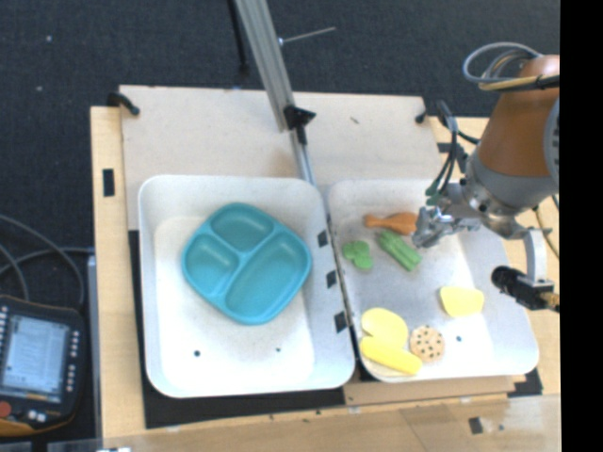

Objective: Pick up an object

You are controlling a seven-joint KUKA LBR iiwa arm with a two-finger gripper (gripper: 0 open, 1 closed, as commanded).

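Grey gripper (426,231) hovers beside the green pickle (399,250); fingers' spread perhaps narrow, cannot tell.

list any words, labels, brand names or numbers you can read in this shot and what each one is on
No text can be read anywhere in this view.
Pendant screen at the lower left edge: lit, with marks on it, but too small and blurred to read.
Blue divided plate, the toy food pieces, both white bins and the gripper: no visible lettering, labels or numbers.
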